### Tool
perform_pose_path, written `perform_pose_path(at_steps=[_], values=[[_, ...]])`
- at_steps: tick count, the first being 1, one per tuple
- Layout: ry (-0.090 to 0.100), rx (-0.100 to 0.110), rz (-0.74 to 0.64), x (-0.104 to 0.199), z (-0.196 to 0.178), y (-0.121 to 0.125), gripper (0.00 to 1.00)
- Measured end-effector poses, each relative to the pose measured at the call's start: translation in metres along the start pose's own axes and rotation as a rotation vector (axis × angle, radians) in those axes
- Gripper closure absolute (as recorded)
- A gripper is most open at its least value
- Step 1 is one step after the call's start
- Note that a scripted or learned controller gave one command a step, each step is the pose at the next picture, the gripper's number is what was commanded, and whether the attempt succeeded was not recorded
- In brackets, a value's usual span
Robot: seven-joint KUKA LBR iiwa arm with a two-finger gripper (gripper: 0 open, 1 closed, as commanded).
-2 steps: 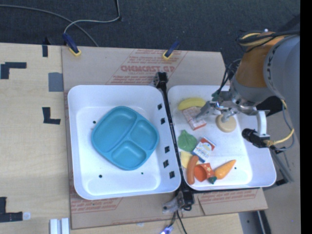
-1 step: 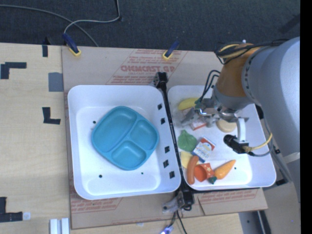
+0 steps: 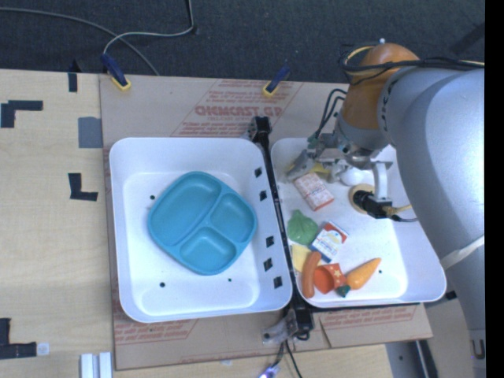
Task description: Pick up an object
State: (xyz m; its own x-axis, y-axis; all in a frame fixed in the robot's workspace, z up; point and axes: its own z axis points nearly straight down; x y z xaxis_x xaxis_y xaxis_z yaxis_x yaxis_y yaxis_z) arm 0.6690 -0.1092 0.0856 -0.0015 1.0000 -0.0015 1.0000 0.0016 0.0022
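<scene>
Small carton (image 3: 313, 190) lies near the far end of the right bin (image 3: 409, 278), just below the gripper (image 3: 319, 157) — we can't tell the claw's state. We judge it the approach step — next calls for descent, then closing.

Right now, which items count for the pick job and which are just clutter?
Pick candidates, right bin:
- carrot
- green toy
- small pink box
- red-white carton
The pincer hangs over the pink box.

Lying about:
- blue divided plate, left bin
- yellow-blue clamps
</scene>
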Motion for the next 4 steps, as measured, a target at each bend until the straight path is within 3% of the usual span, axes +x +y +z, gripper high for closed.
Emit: perform_pose_path(at_steps=[1, 2, 3, 4], values=[[-0.001, 0.0, 0.0, -0.021, 0.0, 0.0, 0.0], [0.0, 0.0, 0.001, -0.005, -0.001, -0.047, 0.0], [0.001, 0.004, 0.0, 0.014, 0.001, -0.001, 0.0], [0.001, 0.005, 0.0, -0.001, 0.0, -0.001, 0.0]])
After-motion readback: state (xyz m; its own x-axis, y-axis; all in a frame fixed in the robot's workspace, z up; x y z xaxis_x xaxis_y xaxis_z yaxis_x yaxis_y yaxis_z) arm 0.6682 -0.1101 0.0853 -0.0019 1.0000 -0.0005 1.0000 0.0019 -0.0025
